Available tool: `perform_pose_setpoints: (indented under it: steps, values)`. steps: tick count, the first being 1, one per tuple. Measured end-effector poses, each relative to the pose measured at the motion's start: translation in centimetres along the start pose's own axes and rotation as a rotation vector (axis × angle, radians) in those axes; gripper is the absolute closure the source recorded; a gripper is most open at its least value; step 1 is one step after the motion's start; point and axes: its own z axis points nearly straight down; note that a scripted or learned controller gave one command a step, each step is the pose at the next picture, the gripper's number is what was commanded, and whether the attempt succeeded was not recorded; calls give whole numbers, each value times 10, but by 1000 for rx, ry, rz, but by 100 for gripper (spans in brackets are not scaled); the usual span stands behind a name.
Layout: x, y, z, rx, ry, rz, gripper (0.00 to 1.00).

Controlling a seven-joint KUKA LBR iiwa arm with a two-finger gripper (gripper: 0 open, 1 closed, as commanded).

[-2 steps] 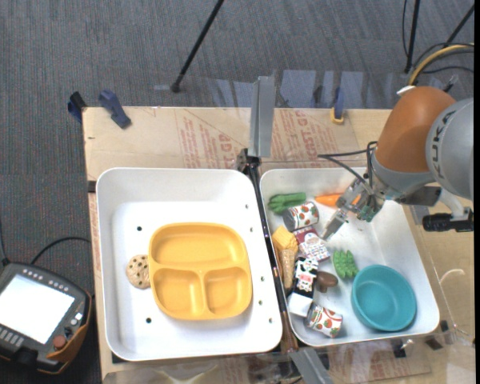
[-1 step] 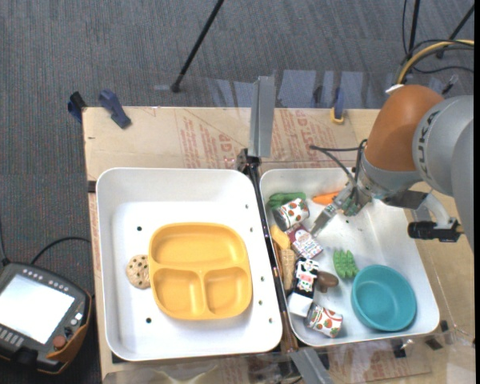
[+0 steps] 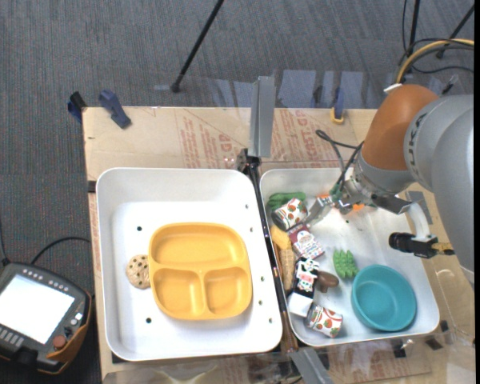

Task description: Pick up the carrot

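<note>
My gripper (image 3: pixel 330 205) hangs low over the back of the right bin (image 3: pixel 384 338), just right of a small can with a strawberry print (image 3: pixel 290 213). A small orange patch (image 3: pixel 345 207) shows at the gripper; I cannot tell whether it is the carrot. A long tan-orange piece (image 3: pixel 286 266) lies along the bin's left wall below a yellow item (image 3: pixel 279 238); it may be the carrot. The arm's orange band (image 3: pixel 402 126) and grey wrist hide the bin's back right part.
The right bin also holds a teal bowl (image 3: pixel 383 297), a green toy (image 3: pixel 345 263), a green item (image 3: pixel 285 199), small cartons (image 3: pixel 306 243), a cow-print carton (image 3: pixel 306 276) and a second strawberry can (image 3: pixel 325 320). The left bin (image 3: pixel 116 214) has a yellow divided plate (image 3: pixel 200 269) and a cookie (image 3: pixel 138 271).
</note>
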Motion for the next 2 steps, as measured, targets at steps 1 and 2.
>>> perform_pose_setpoints:
  steps: [1, 2]
  values:
    - [-53, -66, 1, 2, 8, 116, 0]
    - [-19, -49, 1, 4, 4, 217, 0]
